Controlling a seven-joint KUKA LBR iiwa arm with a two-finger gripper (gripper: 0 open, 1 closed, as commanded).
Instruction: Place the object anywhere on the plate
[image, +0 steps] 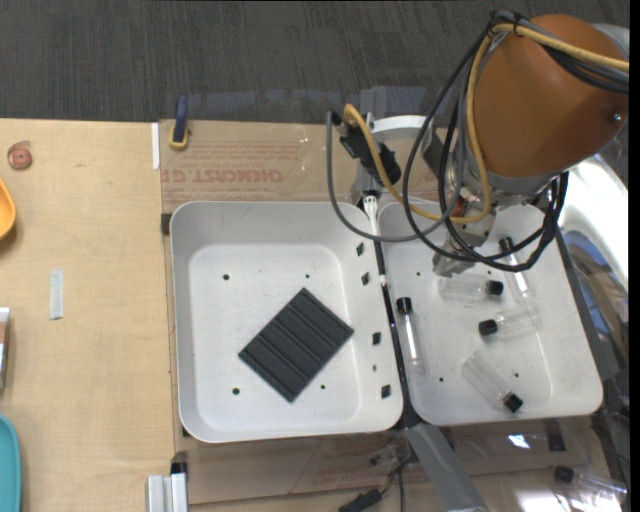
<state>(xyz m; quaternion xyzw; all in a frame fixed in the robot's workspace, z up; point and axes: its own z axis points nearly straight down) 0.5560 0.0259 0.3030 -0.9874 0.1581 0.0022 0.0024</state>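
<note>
Four clear vials with black caps (497, 326) are scattered in the right bin (560, 400), while one dark ribbed plate (296, 343) lies in the left bin (190, 300). Both bins are borne by a cardboard-lined wooden bench (80, 250). The gripper (470, 250) is hidden under the arm, so its state cannot be told.

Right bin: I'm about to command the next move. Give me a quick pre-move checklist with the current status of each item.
1. Plate lying flat in the left bin: ok.
2. Plate surface free to receive an object: ok.
3. Clear vials with black caps in the right bin available to pick, such as the one nearest the front: ok.
4. Arm positioned over the right bin: ok.
5. Jaws open or shut: cannot tell, hidden under the arm.
6. Anything already held: cannot tell.
</note>
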